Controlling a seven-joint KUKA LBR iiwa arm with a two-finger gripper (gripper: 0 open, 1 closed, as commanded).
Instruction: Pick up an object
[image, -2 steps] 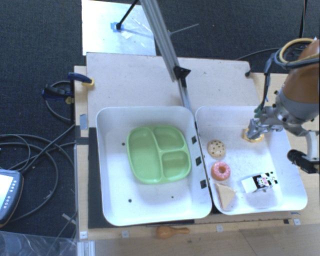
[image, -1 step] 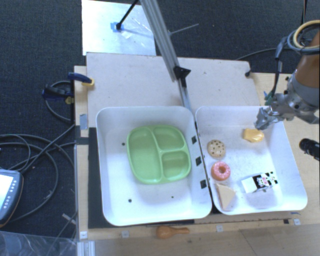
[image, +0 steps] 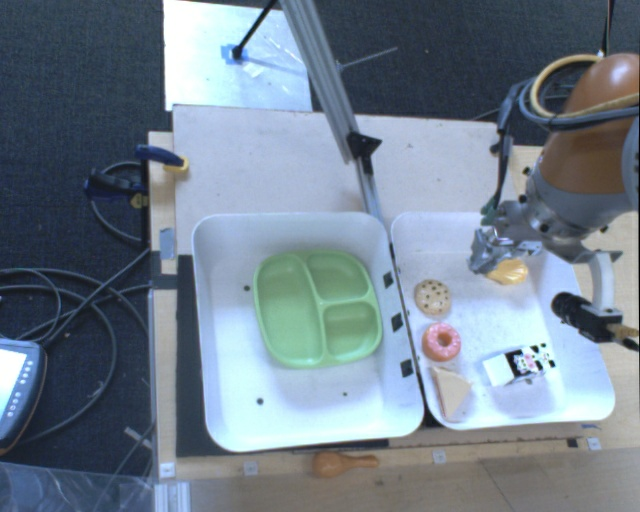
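My gripper (image: 489, 257) hangs low over the upper part of the right bin (image: 590, 400), directly beside a yellow object (image: 510, 272) that touches its right side. Whether that object sits between the fingers is hidden by the wrist. Lower in the same bin lie a round cookie (image: 432, 296), a pink donut (image: 441, 342), a sandwich wedge (image: 451, 391) and a small black-and-white carton (image: 518, 364).
The left bin (image: 220, 400) holds a green divided plate (image: 317, 308). A metal pole (image: 330, 85) slants across the bench above the bins. A brown object (image: 343, 462) lies outside, on the bench's front edge. Cables and a clamp (image: 130, 182) sit to the left.
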